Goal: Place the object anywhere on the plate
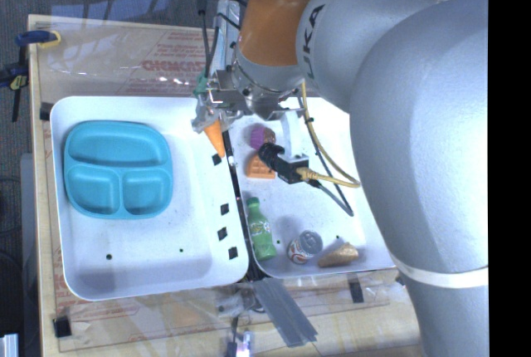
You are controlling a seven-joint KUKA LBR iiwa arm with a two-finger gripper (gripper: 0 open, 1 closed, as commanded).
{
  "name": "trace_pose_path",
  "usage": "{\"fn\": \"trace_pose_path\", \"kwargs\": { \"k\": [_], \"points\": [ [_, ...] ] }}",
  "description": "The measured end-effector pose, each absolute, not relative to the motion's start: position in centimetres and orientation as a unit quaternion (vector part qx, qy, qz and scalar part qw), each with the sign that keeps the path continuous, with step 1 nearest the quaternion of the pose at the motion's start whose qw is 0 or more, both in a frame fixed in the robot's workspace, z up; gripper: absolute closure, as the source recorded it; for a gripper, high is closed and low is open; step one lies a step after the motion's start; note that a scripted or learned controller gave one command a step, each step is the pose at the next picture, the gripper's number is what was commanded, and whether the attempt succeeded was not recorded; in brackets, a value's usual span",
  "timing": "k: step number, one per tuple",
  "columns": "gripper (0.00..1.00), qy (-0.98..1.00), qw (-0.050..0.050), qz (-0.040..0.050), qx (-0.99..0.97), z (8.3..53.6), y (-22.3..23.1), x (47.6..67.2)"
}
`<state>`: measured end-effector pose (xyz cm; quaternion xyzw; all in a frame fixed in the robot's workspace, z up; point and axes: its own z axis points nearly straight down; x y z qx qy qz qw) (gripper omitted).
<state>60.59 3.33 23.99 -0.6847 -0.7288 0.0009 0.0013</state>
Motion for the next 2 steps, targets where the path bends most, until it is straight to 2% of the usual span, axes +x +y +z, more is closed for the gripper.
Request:
{"fn": "trace_pose_path", "kwargs": {
  "k": [1,2],
  "points": [
    [1.00,-0.741,0.002,0.0027,-0.671,20.06,11.10,59.59],
    [0.00,-0.741,0.002,0.0025,-0.671,20.08,11.09,59.60]
  ]
}}
